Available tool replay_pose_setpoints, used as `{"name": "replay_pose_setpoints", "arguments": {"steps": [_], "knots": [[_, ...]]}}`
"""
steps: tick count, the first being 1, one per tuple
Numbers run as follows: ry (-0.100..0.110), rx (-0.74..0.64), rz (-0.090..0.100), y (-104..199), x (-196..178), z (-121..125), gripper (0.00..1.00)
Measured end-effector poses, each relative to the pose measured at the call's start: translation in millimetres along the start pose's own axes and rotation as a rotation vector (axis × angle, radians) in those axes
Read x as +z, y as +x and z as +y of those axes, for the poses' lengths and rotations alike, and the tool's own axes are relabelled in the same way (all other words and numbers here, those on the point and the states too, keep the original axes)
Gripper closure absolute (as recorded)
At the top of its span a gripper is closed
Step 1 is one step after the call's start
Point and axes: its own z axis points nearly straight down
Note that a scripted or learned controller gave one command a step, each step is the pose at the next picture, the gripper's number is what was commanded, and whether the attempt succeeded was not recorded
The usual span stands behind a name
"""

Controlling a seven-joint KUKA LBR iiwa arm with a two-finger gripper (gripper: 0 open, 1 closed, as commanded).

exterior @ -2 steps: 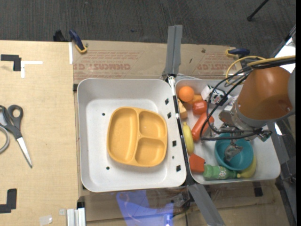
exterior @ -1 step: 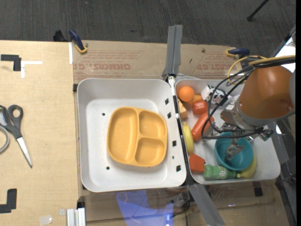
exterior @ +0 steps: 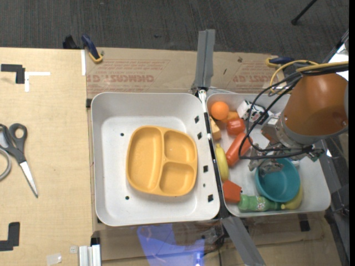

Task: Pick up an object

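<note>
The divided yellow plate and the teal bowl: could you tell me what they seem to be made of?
The divided yellow plate looks like moulded plastic, matte, with soft rounded compartment walls. The teal bowl also looks plastic, slightly glossier, with an even colour.

The bins (exterior: 100,165) look like smooth white plastic, slightly glossy. The divided yellow plate (exterior: 162,160) is matt plastic. The teal bowl (exterior: 278,183), just beside the hand (exterior: 272,160), is glossy plastic. The table (exterior: 44,148) is pale wood w/ brown cardboard (exterior: 138,73), rough and matt.
</note>
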Motion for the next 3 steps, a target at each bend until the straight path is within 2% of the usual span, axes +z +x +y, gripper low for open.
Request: {"name": "replay_pose_setpoints", "arguments": {"steps": [1, 2, 3], "knots": [[-0.009, 0.000, 0.006, 2, 3, 3, 0.00], [-0.012, -0.088, 0.010, -1, 13, -14, 0.00], [-0.012, -0.076, 0.009, -25, 14, -15, 0.00]]}}
